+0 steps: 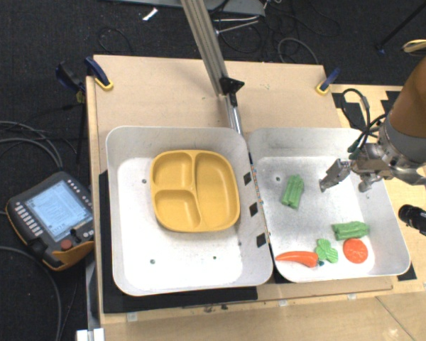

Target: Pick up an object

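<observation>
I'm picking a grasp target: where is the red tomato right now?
In the camera view, the red tomato lies in the right bin, near its front right corner, just below a green vegetable and right of the carrot.

Two shallow white bins side by side on a wooden bench (170, 91). In the left bin (128, 212), a yellow divided plate (196, 190), three compartments. In the right bin (312, 169), a green pod (293, 191) near the middle; along the near edge, an orange carrot (297, 258), a small green leafy piece (327, 251) touching it, a red tomato (355, 251), and a green block (351, 229) just above the tomato. Gripper (349, 175) over the right bin's far right part, fingers spread, nothing between them. Grey arm (412, 112) entering from the right. Handheld controller (53, 219) on the floor at left.
</observation>
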Action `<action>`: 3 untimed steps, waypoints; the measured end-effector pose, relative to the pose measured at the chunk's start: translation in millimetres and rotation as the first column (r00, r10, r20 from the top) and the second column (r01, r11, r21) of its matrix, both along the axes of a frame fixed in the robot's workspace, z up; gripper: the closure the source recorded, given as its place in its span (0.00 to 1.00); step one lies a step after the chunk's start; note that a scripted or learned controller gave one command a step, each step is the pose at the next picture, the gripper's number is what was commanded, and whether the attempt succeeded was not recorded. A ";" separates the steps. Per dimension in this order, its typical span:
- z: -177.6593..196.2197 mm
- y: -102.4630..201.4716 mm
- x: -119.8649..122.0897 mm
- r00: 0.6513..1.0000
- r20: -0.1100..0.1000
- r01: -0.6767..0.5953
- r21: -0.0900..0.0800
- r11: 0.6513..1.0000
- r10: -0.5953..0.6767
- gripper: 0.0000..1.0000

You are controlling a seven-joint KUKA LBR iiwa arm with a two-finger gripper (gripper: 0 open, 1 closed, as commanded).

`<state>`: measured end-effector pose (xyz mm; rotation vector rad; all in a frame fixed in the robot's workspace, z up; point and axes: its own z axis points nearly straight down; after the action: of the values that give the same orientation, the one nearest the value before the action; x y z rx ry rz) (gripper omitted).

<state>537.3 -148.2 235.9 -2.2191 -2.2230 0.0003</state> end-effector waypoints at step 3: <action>-105.5 -12.8 -7.2 1.000 -0.006 0.003 0.001 1.000 -0.003 0.00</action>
<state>530.1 -161.0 130.3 -2.2188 -2.2163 0.0058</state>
